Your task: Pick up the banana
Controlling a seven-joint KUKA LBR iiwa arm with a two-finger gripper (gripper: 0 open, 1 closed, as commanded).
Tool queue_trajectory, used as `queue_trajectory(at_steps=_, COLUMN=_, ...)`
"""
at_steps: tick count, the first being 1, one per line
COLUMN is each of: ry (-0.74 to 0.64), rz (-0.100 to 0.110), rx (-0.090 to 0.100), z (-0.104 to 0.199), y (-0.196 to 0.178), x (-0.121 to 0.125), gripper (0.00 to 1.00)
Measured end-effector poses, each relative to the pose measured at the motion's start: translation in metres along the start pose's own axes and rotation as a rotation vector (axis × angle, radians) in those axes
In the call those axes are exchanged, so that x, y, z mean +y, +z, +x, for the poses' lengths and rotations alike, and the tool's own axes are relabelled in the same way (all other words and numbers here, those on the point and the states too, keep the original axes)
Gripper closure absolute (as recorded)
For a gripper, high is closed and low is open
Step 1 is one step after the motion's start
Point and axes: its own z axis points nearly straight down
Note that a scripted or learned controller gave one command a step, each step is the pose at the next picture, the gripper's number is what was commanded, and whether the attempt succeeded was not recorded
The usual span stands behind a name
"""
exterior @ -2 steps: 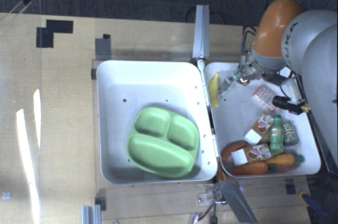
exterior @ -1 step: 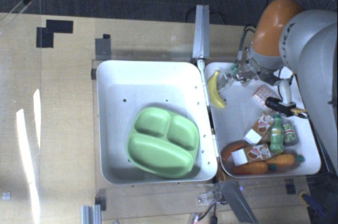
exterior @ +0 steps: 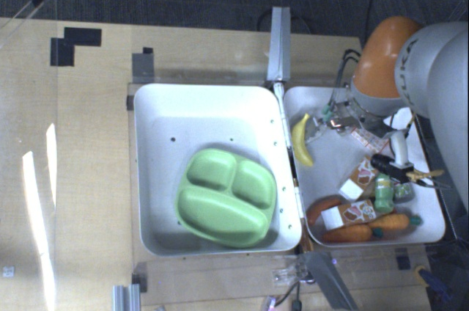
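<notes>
From above, I see the big grey arm [exterior: 432,67] with its orange band [exterior: 385,56] reaching in from the right, over the right bin [exterior: 437,229]. The fingers [exterior: 330,119] hang low at the back of that bin, but they are small and dark, and I cannot tell if they are open or closed. The banana [exterior: 300,141] lies just beside the fingers, to their left and a bit nearer the front, right along the wall between the two bins. It is yellow and curved, and nothing is holding it. Further toward the front from the fingers sit a carrot [exterior: 366,229], a small green bottle [exterior: 383,192] and some little food packs [exterior: 352,213], all crowded together. Well off to the left of the fingers, the left bin [exterior: 157,155] holds a green tray [exterior: 227,198] with three hollows. Both bins rest on the pale wooden counter [exterior: 73,177].
</notes>
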Motion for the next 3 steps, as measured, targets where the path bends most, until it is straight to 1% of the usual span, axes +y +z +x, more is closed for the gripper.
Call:
queue_trajectory(at_steps=1, ry=-0.091, rz=0.006, rx=0.002, z=-0.005, y=0.001, x=0.038, gripper=0.00)
queue_trajectory(at_steps=2, ry=-0.558, rz=-0.002, rx=0.000, z=0.005, y=-0.100, x=0.044, gripper=0.00)
queue_trajectory(at_steps=3, ry=-0.615, rz=-0.003, rx=-0.001, z=0.005, y=0.000, x=0.010, gripper=0.00)
